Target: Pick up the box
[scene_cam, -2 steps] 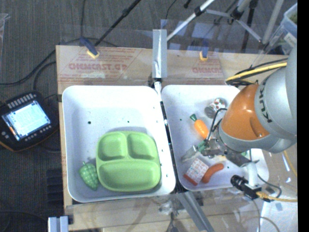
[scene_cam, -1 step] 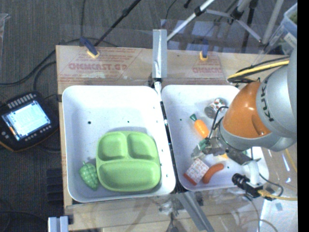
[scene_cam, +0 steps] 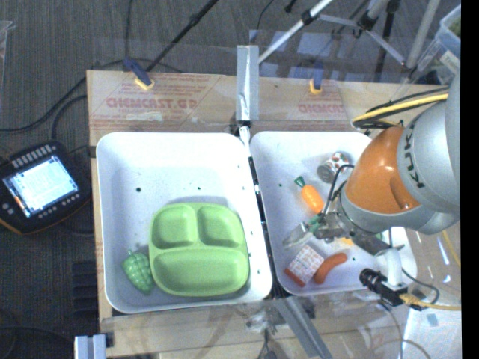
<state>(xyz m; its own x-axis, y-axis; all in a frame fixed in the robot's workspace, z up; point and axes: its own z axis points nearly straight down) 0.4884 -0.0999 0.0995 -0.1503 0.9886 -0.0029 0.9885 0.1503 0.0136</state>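
Grey and orange-banded, KUKA arm (scene_cam: pixel 397 178) reaching in over the right bin (scene_cam: pixel 273 155) from its right edge, wrist bent low above the bin's middle. Gripper (scene_cam: pixel 303 235) hanging just above the floor of that bin, pointed toward its front left corner; claw state impossible to tell from this angle, and nothing visibly held. Small white box (scene_cam: pixel 305 262) with a red pattern lying flat near the front edge of the right bin, just in front of the gripper and apart from it. Red-orange sausage-shaped toy (scene_cam: pixel 330 267) beside the box on its right, close to touching it. Toy carrot (scene_cam: pixel 310 197) with a green top farther back, near the middle of the same bin, and a shiny metal object (scene_cam: pixel 334 164) toward the back edge, partly behind the arm. In the left bin (scene_cam: pixel 120 163), a green sectioned tray (scene_cam: pixel 198 249) resting toward the front edge, a knobbly green toy (scene_cam: pixel 137 271) tucked against its left side near the front left corner. Lit teach pendant (scene_cam: pixel 41 187) lying off the bench, on the floor to the left.
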